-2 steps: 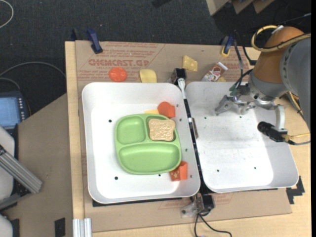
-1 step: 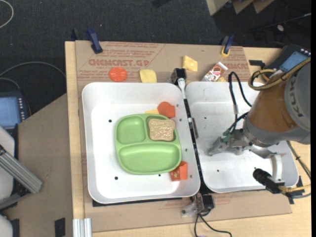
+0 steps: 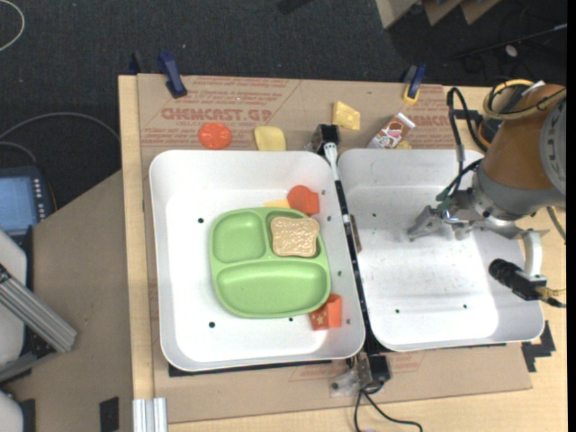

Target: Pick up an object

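- Dark carpet (image 3: 225, 25) surrounds a cardboard-covered counter (image 3: 135, 241) that carries two shallow white bins side by side.
- Along the counter's far edge, left to right, lie an orange-red round toy (image 3: 214, 135), a yellow lump (image 3: 269, 139), a yellow wedge (image 3: 346, 114) and a small printed carton (image 3: 391, 133).
- In the left bin (image 3: 162, 241) sits a green divided plate (image 3: 270, 286).
- A toast slice (image 3: 295, 236) lies flat in the plate's upper right compartment.
- A red round piece (image 3: 304, 199) rests just beyond the plate's far right corner, and an orange block (image 3: 329, 312) sits against its near right corner, close to the bin wall.
- These are likely light, stiff plastic toys. The block looks easiest to take: pinch its two flat sides from above. The toast lies low and thin, so it calls for an edge-to-edge grasp, and the round piece may roll or slip.
- Over the right bin (image 3: 423, 322) hovers the gripper (image 3: 438, 221), well apart from all of those objects; whether it is open or closed cannot be told, and nothing is seen held in it.
- At far right the grey arm (image 3: 522, 151) reaches in.
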Motion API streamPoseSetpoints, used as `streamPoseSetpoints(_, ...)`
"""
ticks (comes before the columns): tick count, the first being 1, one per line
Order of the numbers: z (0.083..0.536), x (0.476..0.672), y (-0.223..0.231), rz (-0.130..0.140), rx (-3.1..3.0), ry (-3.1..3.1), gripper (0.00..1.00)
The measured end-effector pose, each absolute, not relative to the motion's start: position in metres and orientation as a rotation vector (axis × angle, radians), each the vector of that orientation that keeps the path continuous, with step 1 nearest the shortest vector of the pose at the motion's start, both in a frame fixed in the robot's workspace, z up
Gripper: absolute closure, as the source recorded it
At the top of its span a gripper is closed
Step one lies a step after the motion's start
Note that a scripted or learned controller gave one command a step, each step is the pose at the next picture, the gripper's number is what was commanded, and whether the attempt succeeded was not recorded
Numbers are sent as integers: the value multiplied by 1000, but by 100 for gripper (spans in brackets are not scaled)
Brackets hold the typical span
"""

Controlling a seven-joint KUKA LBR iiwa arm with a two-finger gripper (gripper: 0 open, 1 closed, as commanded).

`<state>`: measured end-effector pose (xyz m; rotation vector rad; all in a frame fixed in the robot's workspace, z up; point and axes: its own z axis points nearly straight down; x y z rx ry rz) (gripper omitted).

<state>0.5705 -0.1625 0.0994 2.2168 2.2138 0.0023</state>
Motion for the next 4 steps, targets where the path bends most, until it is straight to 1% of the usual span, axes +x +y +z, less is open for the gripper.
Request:
streamPoseSetpoints(1, 85, 671, -92, 12, 2208, 2228, 0)
streamPoseSetpoints(2, 96, 668, -98, 3, 2215, 2220, 100)
streamPoseSetpoints(3, 188, 618, -105, 5, 2221, 2216, 100)
streamPoseSetpoints(4, 226, 620, -72, 7, 2214, 2222, 100)
